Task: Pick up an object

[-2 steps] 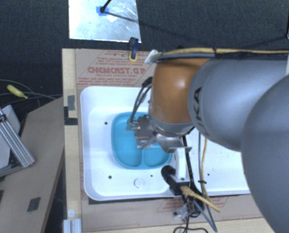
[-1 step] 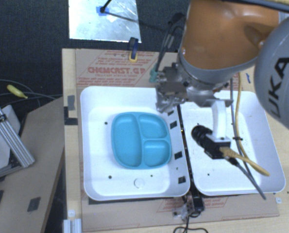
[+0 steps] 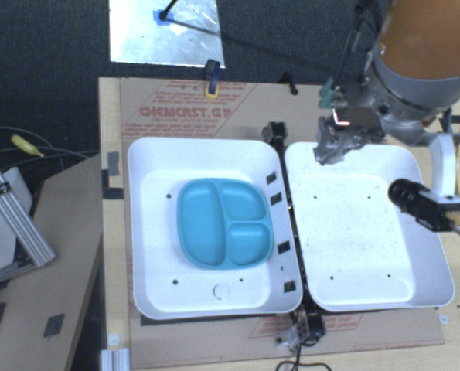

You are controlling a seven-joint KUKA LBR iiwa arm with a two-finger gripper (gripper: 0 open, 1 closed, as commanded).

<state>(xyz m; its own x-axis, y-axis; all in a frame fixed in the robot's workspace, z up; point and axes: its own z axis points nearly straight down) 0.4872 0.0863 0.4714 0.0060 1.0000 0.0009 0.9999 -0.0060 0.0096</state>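
While the arm (image 3: 423,45) hangs over the far edge of the right bin (image 3: 369,284), the one object to be picked, a blue divided plate (image 3: 223,222), lies flat in the middle of the left bin (image 3: 156,284), well apart from the gripper (image 3: 334,149). From the single overhead view, the plate shows three compartments, two small ones on the side nearer the divider between the bins and one large one on the far side, with raised rims all round. Doing this step well, as I judge it, means carrying the gripper across the divider and coming down over a rim or one of the inner ridges, since the plate's flat floor offers nothing to pinch; a descent straddling the outer edge nearest the right bin looks the shortest path, and the plate may slide or tip if only one side makes contact. The bin wall by the divider is close to that edge, so clearance there deserves care. A black cylindrical fitting (image 3: 415,199) sits at the right bin's right side, clear of any such path. As for the claw, it appears as a grey, blurred cluster above the right bin's far left corner; nothing is visible in it, it seems to touch neither bin, and whether it is released or clenched I cannot tell.
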